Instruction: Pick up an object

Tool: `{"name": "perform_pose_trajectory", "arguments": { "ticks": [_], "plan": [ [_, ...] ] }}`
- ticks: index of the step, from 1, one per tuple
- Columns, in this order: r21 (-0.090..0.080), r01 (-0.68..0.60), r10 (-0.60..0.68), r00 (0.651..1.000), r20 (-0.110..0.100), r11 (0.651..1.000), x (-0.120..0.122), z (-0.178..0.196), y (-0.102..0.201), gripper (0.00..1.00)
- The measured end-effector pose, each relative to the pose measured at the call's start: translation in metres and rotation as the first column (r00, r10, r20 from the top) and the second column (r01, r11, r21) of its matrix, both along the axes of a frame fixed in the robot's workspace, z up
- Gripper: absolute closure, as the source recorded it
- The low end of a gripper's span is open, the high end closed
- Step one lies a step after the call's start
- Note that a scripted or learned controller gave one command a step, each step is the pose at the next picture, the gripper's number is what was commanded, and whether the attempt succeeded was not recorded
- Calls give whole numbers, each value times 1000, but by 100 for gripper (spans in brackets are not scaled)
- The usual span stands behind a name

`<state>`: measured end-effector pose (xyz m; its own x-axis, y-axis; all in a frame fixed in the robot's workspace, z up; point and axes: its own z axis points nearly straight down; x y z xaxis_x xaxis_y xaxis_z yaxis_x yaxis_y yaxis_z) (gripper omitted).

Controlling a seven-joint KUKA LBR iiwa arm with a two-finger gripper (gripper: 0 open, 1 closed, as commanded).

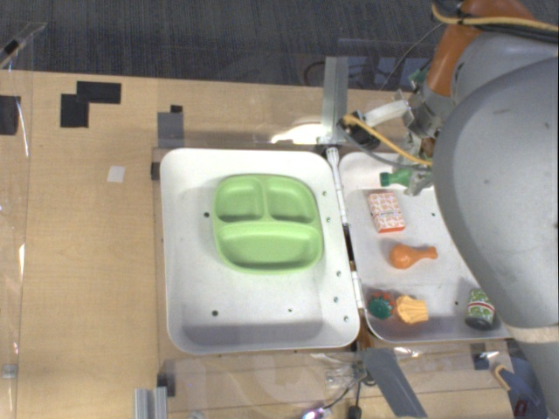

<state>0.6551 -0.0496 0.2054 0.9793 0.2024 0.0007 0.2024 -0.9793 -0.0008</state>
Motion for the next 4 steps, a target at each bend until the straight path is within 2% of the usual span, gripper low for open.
{"name": "perform_pose_trajectory", "arguments": {
  "ticks": [1, 2, 3, 4],
  "plan": [
    [1, -7, 7, 1000, 1, 1000, 7, 14, 4, 100],
    [0, -1, 1, 1000, 0, 1000, 1, -2, 12, 100],
    [1, -2, 2, 1000, 1, 1000, 8, 18, 16, 100],
    [-1, -3, 3, 1000, 0, 1000, 4, -21, -22, 100]
  ]
}}
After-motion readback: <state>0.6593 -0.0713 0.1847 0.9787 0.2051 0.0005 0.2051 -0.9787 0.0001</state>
